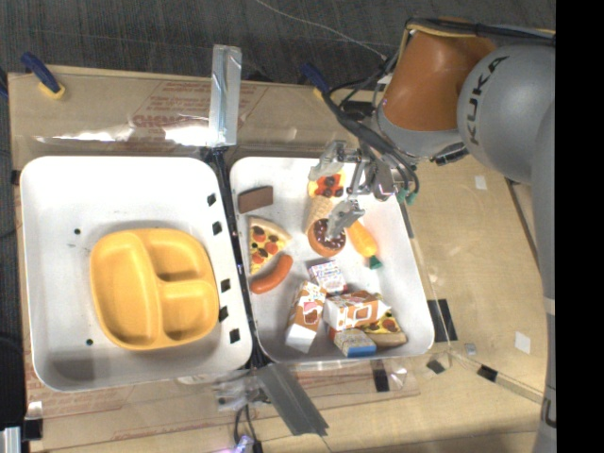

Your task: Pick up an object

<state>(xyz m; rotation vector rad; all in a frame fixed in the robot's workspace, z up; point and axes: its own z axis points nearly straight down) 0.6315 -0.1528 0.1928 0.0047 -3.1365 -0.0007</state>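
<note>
From above, two white bins sit side by side on the desk. The left bin carries one yellow divided tray, and that's all it carries. The right bin is the busy one: one brown chocolate-like block near its top left, one pizza slice below that, one sausage just beneath the slice, one chocolate donut in the middle, one carrot just to the donut's right, one ice-cream cone with a colourful top above the donut, and a heap of small boxes and packets crowded at the bottom, too jumbled to count.

The grey arm with its orange band leans in from the right, and the pincer is down inside the right bin. It hangs right over the donut's upper edge, with the cone just to its left and the carrot just to its right. Nothing is seen clamped in it, and whether it is spread or closed cannot be told from here.
</note>
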